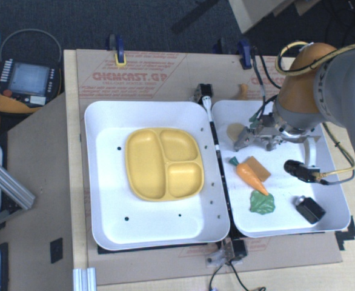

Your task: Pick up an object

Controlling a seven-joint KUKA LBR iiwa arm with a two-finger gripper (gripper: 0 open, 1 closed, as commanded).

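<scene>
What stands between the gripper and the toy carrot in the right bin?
Nothing visible. The gripper hangs over the right bin, just above the carrot in the picture, with bare white floor between them. The tan block touches the carrot's far side, and the green piece lies beyond it.

dark carpet floor (pixel 105 11), brown bench (pixel 50 138)

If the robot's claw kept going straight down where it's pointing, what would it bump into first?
Probably the white floor of the right bin. The gripper points down just above the carrot, which lies slightly nearer the camera, though depth is hard to judge.
</scene>
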